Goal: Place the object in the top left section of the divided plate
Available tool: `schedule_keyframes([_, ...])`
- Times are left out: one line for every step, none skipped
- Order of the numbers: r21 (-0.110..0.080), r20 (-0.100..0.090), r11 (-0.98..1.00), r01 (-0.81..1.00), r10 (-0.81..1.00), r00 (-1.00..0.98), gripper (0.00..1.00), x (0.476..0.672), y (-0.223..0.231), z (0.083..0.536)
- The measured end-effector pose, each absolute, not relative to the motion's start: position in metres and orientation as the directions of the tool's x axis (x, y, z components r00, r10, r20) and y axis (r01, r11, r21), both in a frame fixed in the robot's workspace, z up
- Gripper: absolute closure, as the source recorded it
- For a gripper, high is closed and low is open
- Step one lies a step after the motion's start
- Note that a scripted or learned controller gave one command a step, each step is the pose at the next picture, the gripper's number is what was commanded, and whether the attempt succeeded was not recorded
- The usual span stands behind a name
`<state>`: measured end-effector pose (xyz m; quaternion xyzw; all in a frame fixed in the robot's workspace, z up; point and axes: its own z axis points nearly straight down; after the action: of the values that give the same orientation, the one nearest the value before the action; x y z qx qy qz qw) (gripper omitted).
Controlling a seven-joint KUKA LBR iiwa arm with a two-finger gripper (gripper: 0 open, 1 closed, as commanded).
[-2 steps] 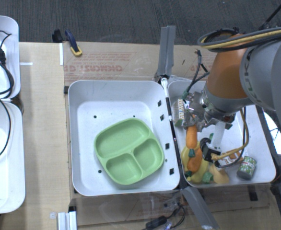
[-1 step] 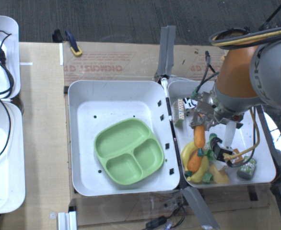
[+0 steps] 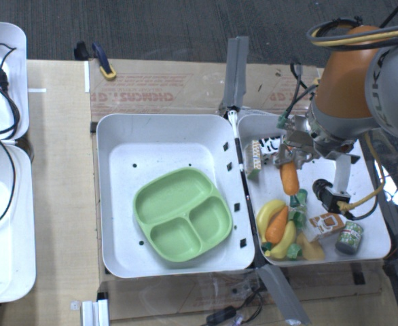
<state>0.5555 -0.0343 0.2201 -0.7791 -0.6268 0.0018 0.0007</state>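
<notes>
Orange carrot-shaped toy (image 3: 290, 178) hangs upright over the right white bin (image 3: 382, 240), its top end clamped between the fingers of the hand (image 3: 292, 156). Green divided plastic plate (image 3: 182, 214) lies in the left white bin (image 3: 111, 182), well apart from the toy, with all three sections bare. Near the toy in the right bin lie a yellow banana (image 3: 270, 212), a small brown carton (image 3: 327, 224) and a grey-green can (image 3: 349, 238). Both bins rest on the tabletop (image 3: 56, 182).

Bare floor around green plate (image 3: 182, 213)
</notes>
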Motion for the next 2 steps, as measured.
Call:
schedule_keyframes([-0.004, 0.000, 0.189, 0.982, 0.982, -0.189, 1.00, 0.528, 0.022, 0.232])
schedule_keyframes([-0.005, -0.002, 0.005, 1.000, 1.000, -0.005, 1.00, 0.563, 0.031, 0.192])
